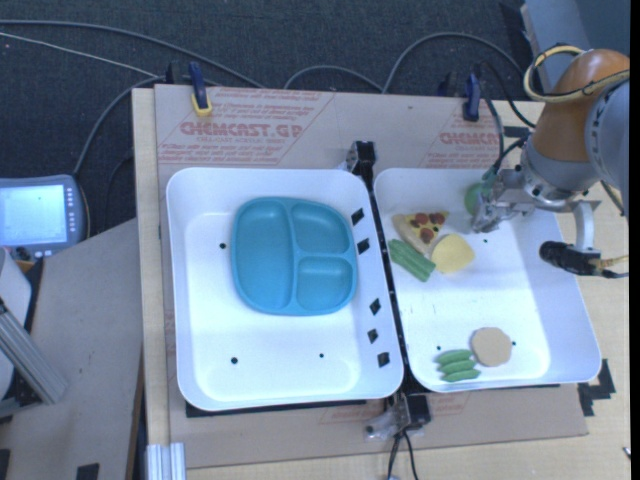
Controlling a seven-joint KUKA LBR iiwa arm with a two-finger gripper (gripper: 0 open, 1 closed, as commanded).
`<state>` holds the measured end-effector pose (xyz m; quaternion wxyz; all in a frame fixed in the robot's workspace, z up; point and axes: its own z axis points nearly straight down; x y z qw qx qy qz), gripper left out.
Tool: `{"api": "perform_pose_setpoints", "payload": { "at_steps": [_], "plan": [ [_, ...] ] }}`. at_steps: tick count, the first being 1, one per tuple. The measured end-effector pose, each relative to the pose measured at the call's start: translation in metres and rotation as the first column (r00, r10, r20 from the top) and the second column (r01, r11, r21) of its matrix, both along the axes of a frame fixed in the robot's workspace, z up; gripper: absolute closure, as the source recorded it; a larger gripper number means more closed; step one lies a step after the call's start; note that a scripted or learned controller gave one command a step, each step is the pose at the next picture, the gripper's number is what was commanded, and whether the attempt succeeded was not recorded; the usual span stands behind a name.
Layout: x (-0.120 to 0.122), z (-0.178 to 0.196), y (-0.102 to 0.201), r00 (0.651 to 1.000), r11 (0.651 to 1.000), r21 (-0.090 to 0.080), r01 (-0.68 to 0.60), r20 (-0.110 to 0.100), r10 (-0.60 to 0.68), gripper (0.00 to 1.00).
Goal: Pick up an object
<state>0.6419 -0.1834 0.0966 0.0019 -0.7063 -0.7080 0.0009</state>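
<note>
My gripper (pixel 486 216) hangs low over the far part of the right bin (pixel 560 308), under the grey wrist and orange band. A small round green object (pixel 472 197) lies right against its left side; whether it is gripped is hidden. Just left of the gripper sit a pizza slice (pixel 421 227) and a yellow piece (pixel 452 253). A green bean pod (pixel 410 260) lies beside them. At the near end are a tan cookie (pixel 491 346) and a green pea pod (pixel 457 364).
The left bin (pixel 200 348) holds a blue divided plate (pixel 294 256). A black divider with clips (pixel 375 268) runs between the bins. Blue clamps (pixel 199 90) and cables sit at the bench's far edge. A black part of the arm (pixel 570 257) overhangs the right bin's right side.
</note>
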Motion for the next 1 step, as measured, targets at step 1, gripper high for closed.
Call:
{"api": "perform_pose_setpoints", "payload": {
  "at_steps": [1],
  "plan": [
    [0.0043, 0.0512, 0.0098, 1.0, 1.0, -0.002, 0.001, 0.008, -0.001, 1.0]
  ]
}}
